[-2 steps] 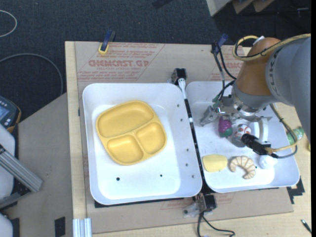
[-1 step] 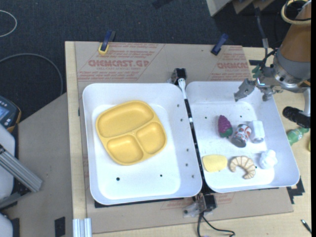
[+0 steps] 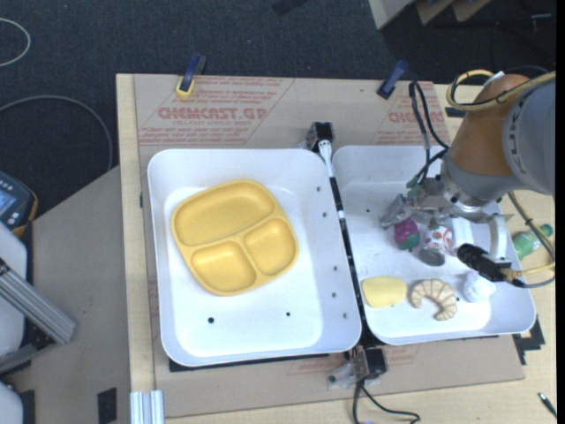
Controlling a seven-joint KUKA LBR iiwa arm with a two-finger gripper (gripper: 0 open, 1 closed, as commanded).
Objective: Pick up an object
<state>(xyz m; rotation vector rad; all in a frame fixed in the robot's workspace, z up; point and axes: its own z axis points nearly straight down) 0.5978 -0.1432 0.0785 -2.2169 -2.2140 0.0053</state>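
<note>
My gripper (image 3: 413, 230) is low in the right bin (image 3: 353, 175), near its middle. Directly under it lies a small purple and green object (image 3: 406, 234), and a white and red object (image 3: 439, 237) sits just to that one's right. Whether the gripper touches either one is hidden by the wrist. A pale yellow wedge (image 3: 384, 291) and a tan croissant (image 3: 434, 297) rest closer to the bin's front wall, apart from the gripper.
A yellow divided plate (image 3: 233, 236) lies in the left bin (image 3: 168, 307). A green object (image 3: 527, 241) and a small white object (image 3: 477, 287) sit at the right bin's right side. The arm's orange band (image 3: 481, 140) hangs over that bin's far right corner.
</note>
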